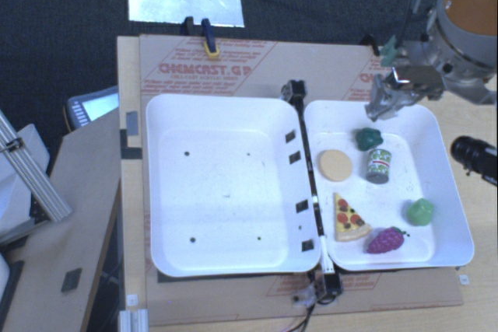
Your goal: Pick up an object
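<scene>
Jaws (383, 109) of dull metal, opening unclear, above dark green lumpy toy (369, 138) in glossy white bin (447, 190).

You've got two bins side by side — left bin (218, 190) and right bin (447, 190). In the right: cookie (335, 165) w/ can (379, 165) to its right, pizza slice (349, 218) nearer you, grapes (386, 239) beside it — gripper (383, 109) above the far edge.
</scene>
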